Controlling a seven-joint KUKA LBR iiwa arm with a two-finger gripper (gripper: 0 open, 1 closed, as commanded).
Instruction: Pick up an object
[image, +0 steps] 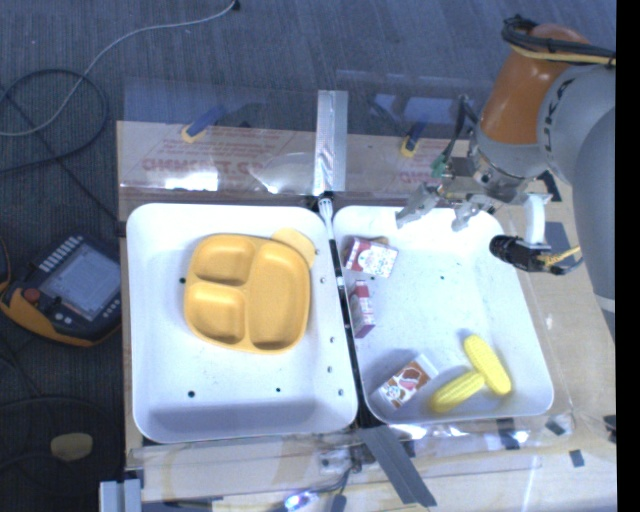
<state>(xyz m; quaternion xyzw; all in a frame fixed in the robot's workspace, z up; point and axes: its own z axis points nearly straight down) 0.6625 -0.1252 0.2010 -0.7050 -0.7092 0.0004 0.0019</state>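
My gripper (438, 214) hangs over the far edge of the right bin (450, 300), its two fingers spread open with nothing between them. In that bin lie a red-and-white carton (368, 258) at the far left, a small red box (362, 308) along the left wall, a printed packet (405, 383) near the front, and two yellow corn-like pieces (487, 362) (455, 390) at the front right. All of them sit apart from the gripper, which is nearest the carton.
The left bin (160, 380) holds a yellow divided plate (248, 292) with a yellow round piece (293, 241) behind it. A metal divider (331, 140) rises at the back between the bins. A teach pendant (70, 290) lies on the floor at left.
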